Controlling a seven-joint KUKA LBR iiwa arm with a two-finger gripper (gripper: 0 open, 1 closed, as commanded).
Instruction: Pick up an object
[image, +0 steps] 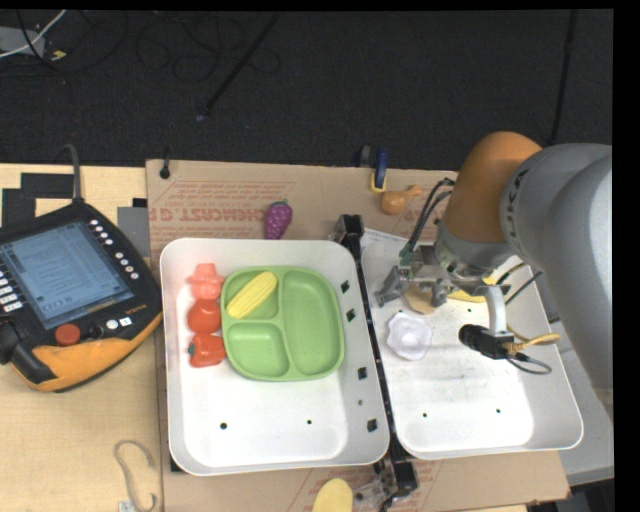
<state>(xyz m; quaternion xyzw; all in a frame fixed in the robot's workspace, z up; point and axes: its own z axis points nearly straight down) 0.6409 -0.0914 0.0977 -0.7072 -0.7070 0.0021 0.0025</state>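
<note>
White bins sit before us: a green tray (285, 325) with a yellow corn (250, 293) fills the left bin (260, 430). Farther right, our gripper (420, 290) hangs just above a clear cup (408, 336); nothing is lifted yet.

The left bin (200, 420) sits right beside the right bin (500, 420). A tray (300, 350) lies in the left bin. A toy corn (249, 293) rests in the tray's back left part. Three small toys (204, 315) stand in a row just left of the tray. A clear cup (408, 335) lies in the right bin, near the tray's side. A tablet (70, 290) lies left of the left bin. A toy grape (277, 219) lies behind the left bin.
</note>
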